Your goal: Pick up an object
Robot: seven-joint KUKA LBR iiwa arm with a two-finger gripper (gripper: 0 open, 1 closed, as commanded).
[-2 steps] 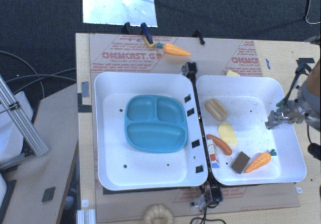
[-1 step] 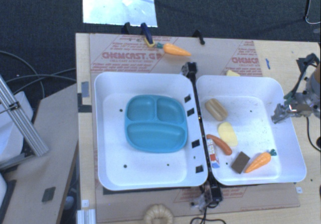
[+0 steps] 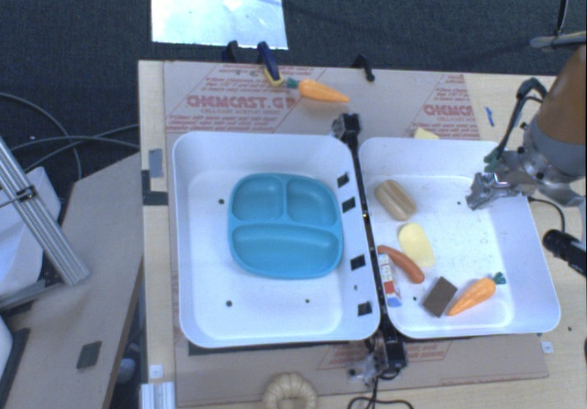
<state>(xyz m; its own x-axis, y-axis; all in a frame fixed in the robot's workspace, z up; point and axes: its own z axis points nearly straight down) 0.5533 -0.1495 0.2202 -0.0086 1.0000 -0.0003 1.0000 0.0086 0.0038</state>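
Two smooth white bins: left bin w/ glossy blue sectioned plate; right bin w/ bun, yellow wedge, sausage, tapered orange carrot, brown block. Metal gripper over right bin's far-right part, nothing pinched; jaw spread unclear.

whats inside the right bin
The right bin holds a bread roll, a yellow piece, a sausage, a brown block and a carrot. The tool hides part of the far-right corner.
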